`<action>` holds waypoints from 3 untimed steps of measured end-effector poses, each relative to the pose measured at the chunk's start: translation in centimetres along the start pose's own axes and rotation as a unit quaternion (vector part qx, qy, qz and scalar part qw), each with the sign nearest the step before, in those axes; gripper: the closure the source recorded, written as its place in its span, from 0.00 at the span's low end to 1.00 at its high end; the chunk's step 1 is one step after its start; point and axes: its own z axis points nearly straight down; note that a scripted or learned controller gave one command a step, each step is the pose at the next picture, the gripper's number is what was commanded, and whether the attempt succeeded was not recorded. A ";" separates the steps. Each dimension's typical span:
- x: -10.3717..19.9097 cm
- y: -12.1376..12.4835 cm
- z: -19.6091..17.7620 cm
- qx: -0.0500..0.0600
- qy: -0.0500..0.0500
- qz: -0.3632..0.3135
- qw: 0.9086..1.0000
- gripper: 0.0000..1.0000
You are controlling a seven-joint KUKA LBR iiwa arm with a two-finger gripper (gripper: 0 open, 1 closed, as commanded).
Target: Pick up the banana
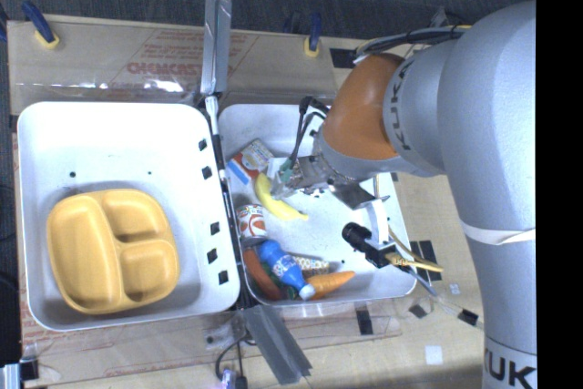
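The banana point(276, 204) is yellow and lies in the right bin point(383, 287), near its middle left, running from upper left to lower right. My gripper point(293, 180) hangs just over the banana's upper right side, close to it or touching it. The wrist hides part of the banana's upper end. The view is too coarse to tell how the gripper stands around the fruit.
Also in the right bin are a blue bottle point(278, 267), an orange carrot point(329, 281), a red and white can point(252, 219) and a small packet point(257, 154), all crowded on the bin's left side. The left bin point(55, 132) holds a yellow divided tray point(113, 246).
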 end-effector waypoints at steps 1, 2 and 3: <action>0.0 0.0 0.0 0.000 0.000 0.000 1.000 0.00; -4.7 2.5 1.6 0.017 0.009 -0.149 0.989 0.00; -1.5 -2.2 2.2 0.013 -0.001 -0.042 0.999 0.00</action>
